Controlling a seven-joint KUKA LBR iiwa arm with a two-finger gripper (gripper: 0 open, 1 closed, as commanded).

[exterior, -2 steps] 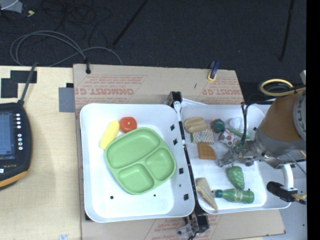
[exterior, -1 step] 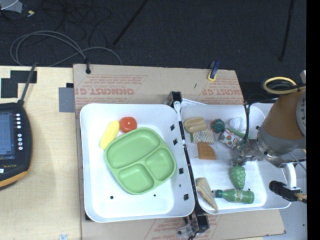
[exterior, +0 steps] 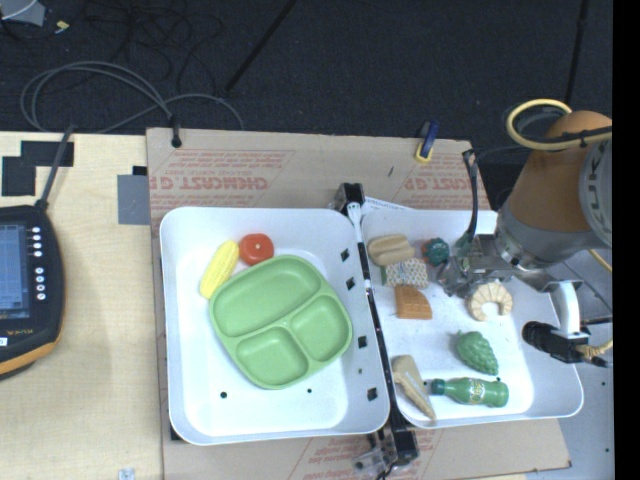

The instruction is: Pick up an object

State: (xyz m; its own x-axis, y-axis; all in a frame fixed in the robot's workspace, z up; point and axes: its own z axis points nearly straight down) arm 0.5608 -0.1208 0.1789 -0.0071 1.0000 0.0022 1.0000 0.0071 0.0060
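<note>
Croissant (exterior: 490,299) lies in the right bin (exterior: 560,396), right of centre in the frame, just beside my hand (exterior: 462,268). I cannot tell how the hand is set. I should centre over the croissant before closing, clear of the teal piece (exterior: 437,251).

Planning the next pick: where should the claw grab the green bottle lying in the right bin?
Probably the green bottle is best taken across its wide body, coming straight down. It lies flat, neck pointing toward the cone-shaped piece close by, so the narrow neck end is crowded.
</note>
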